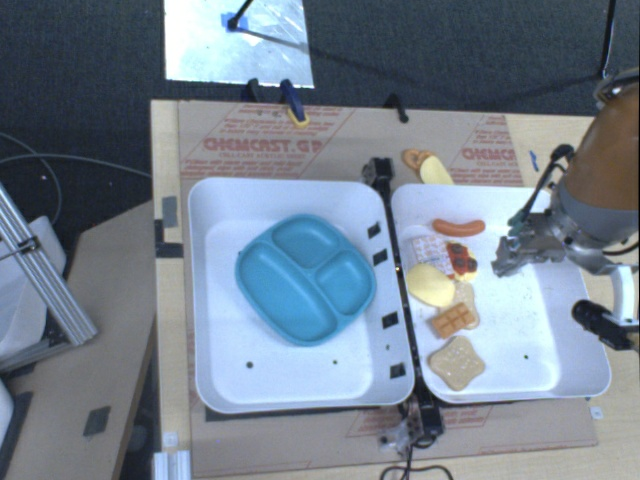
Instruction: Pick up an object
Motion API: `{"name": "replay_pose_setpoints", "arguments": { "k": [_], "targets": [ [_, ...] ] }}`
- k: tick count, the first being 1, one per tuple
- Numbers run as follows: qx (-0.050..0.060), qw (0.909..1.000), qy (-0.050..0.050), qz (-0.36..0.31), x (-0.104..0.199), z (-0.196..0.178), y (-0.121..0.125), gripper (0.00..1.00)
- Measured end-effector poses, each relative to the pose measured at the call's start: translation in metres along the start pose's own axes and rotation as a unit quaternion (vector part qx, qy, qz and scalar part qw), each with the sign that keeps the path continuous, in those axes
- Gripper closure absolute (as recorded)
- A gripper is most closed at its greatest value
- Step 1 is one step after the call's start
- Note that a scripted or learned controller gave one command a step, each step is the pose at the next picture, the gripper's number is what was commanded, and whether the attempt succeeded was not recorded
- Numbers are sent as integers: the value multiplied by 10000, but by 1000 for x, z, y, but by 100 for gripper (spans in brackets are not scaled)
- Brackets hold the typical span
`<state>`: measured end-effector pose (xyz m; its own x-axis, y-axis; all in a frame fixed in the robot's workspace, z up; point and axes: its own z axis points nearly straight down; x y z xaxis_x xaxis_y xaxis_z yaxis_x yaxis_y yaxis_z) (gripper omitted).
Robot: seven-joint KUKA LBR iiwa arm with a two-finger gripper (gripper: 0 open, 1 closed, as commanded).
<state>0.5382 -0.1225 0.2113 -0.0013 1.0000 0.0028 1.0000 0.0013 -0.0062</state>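
- the grey metal two-finger hand [512, 253] hangs over the right shallow white plastic bin [570, 363], in its upper right part, at the end of the grey arm with the orange band [610, 158].
- whether the hand is spread or pressed together cannot be told from this view; nothing shows between its tips.
- the toy foods lie to the hand's left, along the bin's left side: a reddish-orange plastic sausage [459, 227] near the top, a small red and dark toy piece [461, 260] nearest the hand but apart from it, a pale yellow rounded toy [430, 285] touching that piece.
- lower down lie an orange waffle-shaped toy [454, 319] and a tan toast-shaped toy [458, 362], well apart from the hand.
- the left white bin [215, 368] holds a blue three-compartment plastic plate [305, 279].
- a yellow and orange toy [428, 166] rests on the table [560, 133] above the bins.
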Motion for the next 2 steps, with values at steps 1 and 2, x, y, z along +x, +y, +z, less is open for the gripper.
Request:
{"name": "replay_pose_setpoints", "arguments": {
  "k": [1, 2],
  "targets": [
    [-9, 10000, -13, 7, -17, 61, -1, 100],
    [-89, 9999, -1, -57, 62, -42, -14, 100]
  ]
}}
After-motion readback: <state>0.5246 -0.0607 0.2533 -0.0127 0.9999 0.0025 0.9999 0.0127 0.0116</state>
